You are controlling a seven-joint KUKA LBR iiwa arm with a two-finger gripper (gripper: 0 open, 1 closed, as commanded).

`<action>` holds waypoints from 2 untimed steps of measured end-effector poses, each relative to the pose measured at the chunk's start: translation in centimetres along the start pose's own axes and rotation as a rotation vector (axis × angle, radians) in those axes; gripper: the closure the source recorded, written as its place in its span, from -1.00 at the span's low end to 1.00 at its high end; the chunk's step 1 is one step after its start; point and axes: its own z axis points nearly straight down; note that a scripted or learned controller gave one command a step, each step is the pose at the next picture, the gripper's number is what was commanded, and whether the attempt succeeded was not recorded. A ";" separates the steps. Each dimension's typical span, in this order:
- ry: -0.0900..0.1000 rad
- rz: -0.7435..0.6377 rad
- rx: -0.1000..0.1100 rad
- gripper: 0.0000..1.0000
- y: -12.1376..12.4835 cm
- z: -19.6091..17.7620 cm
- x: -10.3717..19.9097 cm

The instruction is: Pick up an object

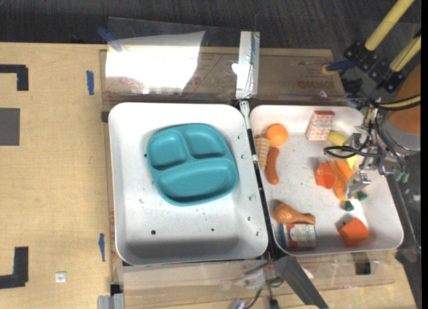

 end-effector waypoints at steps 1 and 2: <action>0.004 -0.035 0.001 -1.00 0.7 0.1 -1.3; -0.009 0.002 0.000 -1.00 0.3 0.0 -0.8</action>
